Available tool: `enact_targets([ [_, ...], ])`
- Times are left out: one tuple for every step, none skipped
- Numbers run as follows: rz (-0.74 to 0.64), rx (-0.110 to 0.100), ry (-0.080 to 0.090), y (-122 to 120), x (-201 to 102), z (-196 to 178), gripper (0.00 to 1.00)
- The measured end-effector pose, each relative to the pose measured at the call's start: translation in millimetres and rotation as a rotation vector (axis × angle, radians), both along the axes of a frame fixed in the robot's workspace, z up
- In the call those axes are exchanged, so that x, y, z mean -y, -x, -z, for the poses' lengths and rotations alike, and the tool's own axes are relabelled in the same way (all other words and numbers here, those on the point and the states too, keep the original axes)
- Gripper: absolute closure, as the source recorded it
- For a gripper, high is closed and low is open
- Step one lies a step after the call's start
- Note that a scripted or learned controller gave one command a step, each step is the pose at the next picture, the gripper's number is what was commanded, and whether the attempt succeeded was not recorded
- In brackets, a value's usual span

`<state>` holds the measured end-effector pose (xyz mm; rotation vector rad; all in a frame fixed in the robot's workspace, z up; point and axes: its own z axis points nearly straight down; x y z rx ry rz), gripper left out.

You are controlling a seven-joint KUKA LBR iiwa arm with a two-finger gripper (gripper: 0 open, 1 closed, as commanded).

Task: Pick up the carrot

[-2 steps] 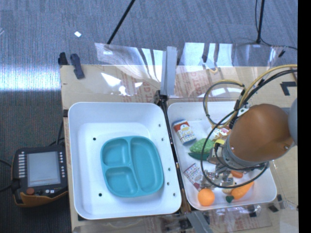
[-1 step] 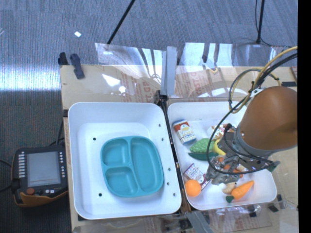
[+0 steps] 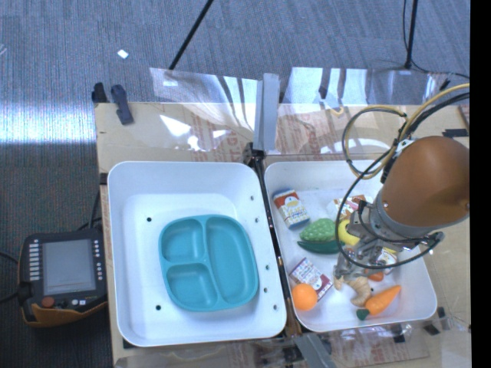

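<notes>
The carrot point(image 3: 381, 300) lies tilted near the front right corner of the right bin point(image 3: 423, 291), green top toward the front. Just beside it sits a beige toy piece point(image 3: 357, 285), with the gripper point(image 3: 362, 261) hanging right above that; whether it is clenched or released, I cannot tell. An orange point(image 3: 304, 297), 2 small cartons point(image 3: 291, 207) and a green vegetable point(image 3: 320, 234) crowd the same bin. The left bin point(image 3: 130, 198) holds a teal divided plate point(image 3: 207, 261). Both rest on a pale bench point(image 3: 153, 133) above grey carpet point(image 3: 69, 37).
</notes>
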<state>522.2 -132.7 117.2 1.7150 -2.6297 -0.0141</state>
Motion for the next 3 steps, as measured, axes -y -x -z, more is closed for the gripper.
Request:
enact_targets([
  [0.001,0.002,0.000,-0.6,0.5,-1.1,0.00],
  [0.167,0.022,0.004,40.1,56.9,28.8,0.00],
  [0.381,0.014,0.004,41.7,-16.2,20.0,0.00],
])
